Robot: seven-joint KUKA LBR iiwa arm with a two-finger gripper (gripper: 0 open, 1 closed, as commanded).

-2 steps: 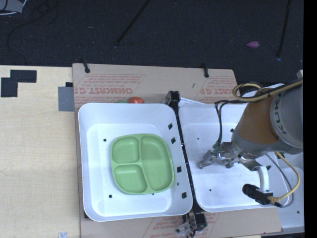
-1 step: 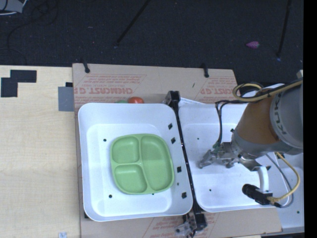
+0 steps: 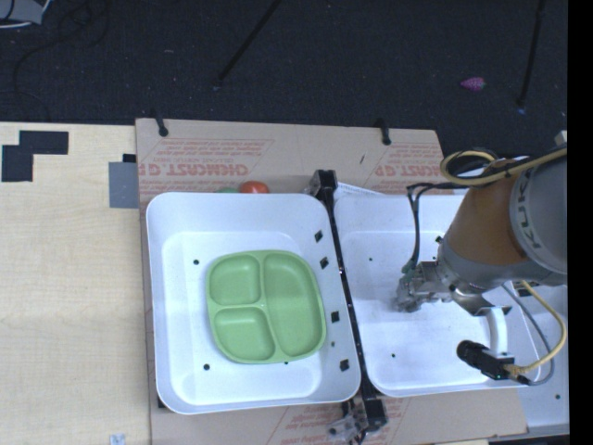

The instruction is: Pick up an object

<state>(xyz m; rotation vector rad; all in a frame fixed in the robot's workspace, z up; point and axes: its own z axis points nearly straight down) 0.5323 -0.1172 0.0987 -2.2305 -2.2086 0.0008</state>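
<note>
A light green divided plate (image 3: 266, 305) lies flat in the left white bin (image 3: 176, 248). My gripper (image 3: 414, 292) hangs low over the floor of the right white bin (image 3: 389, 360), near that bin's middle, with the grey and orange arm reaching in from the right. I see no object under or beside the gripper. A small red object (image 3: 253, 189) sits just behind the left bin's back rim, on the cardboard.
Both bins rest on a brown cardboard sheet (image 3: 278, 156) on the pale bench. A black divider (image 3: 339, 286) with clips runs between the bins. A small purple thing (image 3: 473, 83) lies on the dark floor beyond the bench.
</note>
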